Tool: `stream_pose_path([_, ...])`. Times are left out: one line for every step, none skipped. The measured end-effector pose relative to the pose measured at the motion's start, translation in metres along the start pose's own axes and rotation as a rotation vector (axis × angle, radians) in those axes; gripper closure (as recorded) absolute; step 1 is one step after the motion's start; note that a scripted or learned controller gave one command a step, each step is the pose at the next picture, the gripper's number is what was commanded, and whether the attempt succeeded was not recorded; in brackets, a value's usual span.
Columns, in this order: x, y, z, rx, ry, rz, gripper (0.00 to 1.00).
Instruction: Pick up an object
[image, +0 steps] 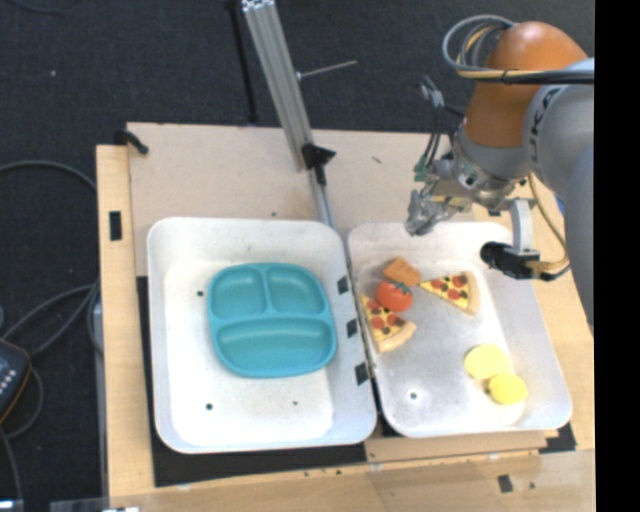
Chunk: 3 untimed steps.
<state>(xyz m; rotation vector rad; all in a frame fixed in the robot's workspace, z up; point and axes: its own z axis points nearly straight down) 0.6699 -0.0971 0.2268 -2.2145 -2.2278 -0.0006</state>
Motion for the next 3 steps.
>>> stream_pose_path([0.048, -0.002, -0.014, -0.003, 0.001, -0.001, 1.0])
stream_pose_path([0.1, -0.008, -0.025, -0.001, 0.001, -0.002, 1.0])
stream_pose_path([0.144, -0.015, -0.013, 0.002, 0.0, 0.0, 1.0])
